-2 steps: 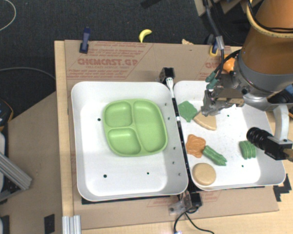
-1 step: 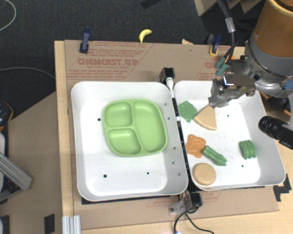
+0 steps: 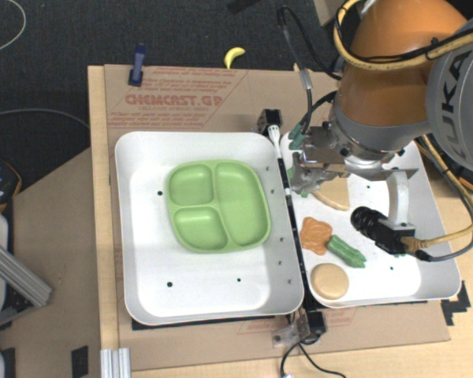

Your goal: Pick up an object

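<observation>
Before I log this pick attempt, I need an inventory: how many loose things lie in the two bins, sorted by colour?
Green: 2, the divided plate and the small green piece
Orange: 1, the orange piece
Tan: 2, the round piece and the flat piece partly under the arm
Total: 5

A robotics lab: a grey and orange arm (image 3: 394, 69) reaches over 2 white bins (image 3: 142, 235) on a brown board (image 3: 181, 101) printed "CHEMCAST". Loose cables (image 3: 8, 14) lie on dark carpet (image 3: 63, 46), and an aluminium rail (image 3: 16, 278) stands at the left.
</observation>
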`<state>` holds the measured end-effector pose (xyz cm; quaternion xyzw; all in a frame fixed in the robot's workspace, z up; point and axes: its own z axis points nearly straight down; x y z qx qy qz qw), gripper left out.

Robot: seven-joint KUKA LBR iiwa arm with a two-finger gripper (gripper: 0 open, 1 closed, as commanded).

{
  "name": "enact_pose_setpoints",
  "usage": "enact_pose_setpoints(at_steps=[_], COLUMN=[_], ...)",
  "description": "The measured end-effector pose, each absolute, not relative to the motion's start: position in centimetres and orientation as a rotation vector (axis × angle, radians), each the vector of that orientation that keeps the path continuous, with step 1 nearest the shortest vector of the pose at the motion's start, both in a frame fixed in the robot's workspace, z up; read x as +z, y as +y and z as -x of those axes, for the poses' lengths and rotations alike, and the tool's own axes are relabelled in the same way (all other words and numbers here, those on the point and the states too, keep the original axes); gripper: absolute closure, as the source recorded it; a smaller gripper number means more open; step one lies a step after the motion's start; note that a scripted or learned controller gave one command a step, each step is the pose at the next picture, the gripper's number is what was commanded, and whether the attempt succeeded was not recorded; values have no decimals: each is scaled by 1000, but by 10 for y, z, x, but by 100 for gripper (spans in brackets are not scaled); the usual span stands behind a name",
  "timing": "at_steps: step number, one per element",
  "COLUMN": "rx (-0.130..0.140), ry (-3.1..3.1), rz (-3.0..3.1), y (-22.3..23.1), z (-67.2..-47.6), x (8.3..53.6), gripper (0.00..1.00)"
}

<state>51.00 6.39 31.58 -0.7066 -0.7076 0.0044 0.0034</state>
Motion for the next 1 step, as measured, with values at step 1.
enact_pose_setpoints(at_steps=[1], rx=[-9], ry=[-2229], rz=[2217], y=[101], z=[-478], x=[373], gripper=[100])
